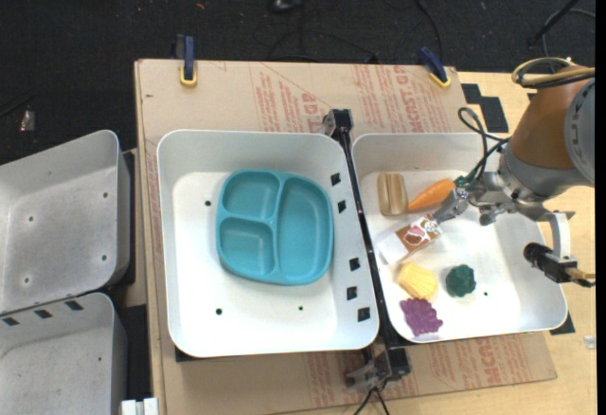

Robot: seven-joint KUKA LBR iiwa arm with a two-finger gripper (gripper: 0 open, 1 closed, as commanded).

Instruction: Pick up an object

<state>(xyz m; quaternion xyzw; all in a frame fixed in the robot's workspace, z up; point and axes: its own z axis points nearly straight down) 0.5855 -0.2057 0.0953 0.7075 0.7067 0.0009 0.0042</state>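
Your gripper (461, 202) is down in the right bin (544, 309), right next to the orange carrot (431, 193), but you cannot tell how its tips are set. Close by lie a tan bread piece (391, 193), a brown snack pack (418, 234), yellow corn (418, 281), a green lump (460, 280) and purple grapes (421, 316). The blue tray (275, 225) sits in the left bin (185, 243).

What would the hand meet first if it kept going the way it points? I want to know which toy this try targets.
The hand points left, low over the right bin. First in line looks like the orange carrot, though height is hard to judge.
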